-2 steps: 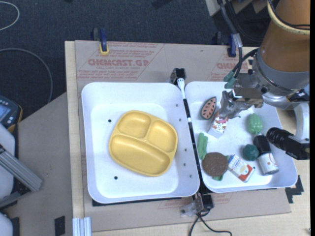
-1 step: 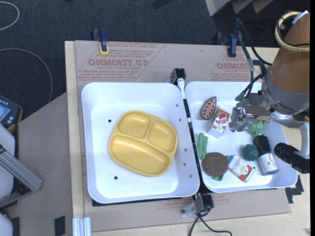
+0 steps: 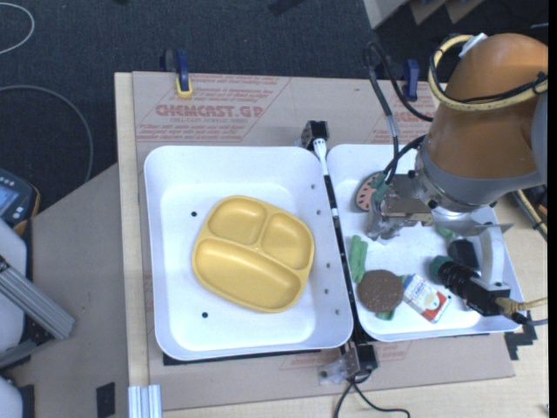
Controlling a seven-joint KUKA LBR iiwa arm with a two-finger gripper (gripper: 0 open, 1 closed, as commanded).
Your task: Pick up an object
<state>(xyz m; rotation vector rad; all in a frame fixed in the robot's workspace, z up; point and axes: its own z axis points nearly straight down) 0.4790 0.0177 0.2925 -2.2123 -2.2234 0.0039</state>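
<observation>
Brown and round, a flat disc (image 3: 380,291) lies near the lower edge of the right bin (image 3: 409,329). A small red and white packet (image 3: 426,300) sits just to its right. Both lie loose and flat, probably so that any one of them can serve as the thing to lift. A green strip (image 3: 358,256) rests just above the disc, along the bin's left wall. That spot looks awkward, as the wall leaves little room on that side.

Further up, the gripper (image 3: 387,223) hangs low over the upper left part of this bin, between the green strip and a patterned round piece (image 3: 367,192), which it partly hides. The arm's bulk covers it from above, so I cannot tell whether it is spread or pressed together, and nothing can be seen held in it. Its place suggests a try at one of those two nearby pieces.

At centre left, the left bin (image 3: 174,190) holds a yellow divided plate (image 3: 252,252), lying flat and well apart from the gripper.

At the upper left of the frame, a blue clamp (image 3: 182,64) pins the cardboard sheet (image 3: 218,103) under the bins, presumably to stop it sliding.
</observation>
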